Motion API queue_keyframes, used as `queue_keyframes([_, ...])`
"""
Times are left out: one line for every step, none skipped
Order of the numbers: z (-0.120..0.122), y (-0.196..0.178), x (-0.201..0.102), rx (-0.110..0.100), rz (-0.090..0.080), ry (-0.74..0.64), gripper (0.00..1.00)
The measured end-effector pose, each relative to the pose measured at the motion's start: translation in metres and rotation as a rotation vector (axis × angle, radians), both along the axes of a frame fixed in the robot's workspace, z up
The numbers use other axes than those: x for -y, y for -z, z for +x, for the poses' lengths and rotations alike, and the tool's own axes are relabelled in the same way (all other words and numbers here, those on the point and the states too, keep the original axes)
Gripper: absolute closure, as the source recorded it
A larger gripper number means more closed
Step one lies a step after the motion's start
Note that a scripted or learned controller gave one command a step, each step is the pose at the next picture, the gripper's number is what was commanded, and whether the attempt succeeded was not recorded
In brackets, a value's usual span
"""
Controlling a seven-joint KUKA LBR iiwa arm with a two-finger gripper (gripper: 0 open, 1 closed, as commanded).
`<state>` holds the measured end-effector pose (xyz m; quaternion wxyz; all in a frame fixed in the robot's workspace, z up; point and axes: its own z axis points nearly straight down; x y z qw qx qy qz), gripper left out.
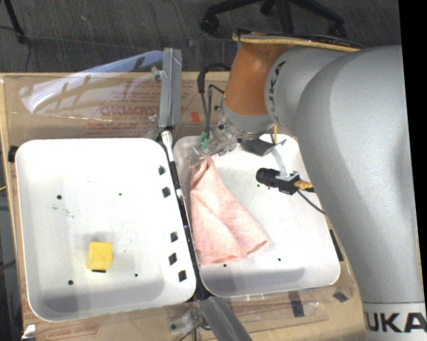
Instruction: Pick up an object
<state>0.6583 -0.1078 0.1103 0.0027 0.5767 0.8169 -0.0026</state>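
The grey arm (346, 154) fills the right side, its orange band above the wrist, reaching down into the right bin (311, 269). The left bin (51, 187) sits beside it on the counter (14, 94). A pink cloth (222, 221) lies along the right bin's left side, its top corner drawn up to the gripper (210, 145) at the bin's far left corner. Whether it is pinched or merely touched, I cannot tell. A small yellow block (100, 256) lies in the left bin, toward its near edge.
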Motion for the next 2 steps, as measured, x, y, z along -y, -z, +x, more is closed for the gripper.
queue_keyframes([-0.001, 0.016, 0.001, -0.004, 0.008, -0.177, 1.0])
queue_keyframes([-0.005, -0.083, -0.045, -0.002, 0.006, -0.115, 1.0])
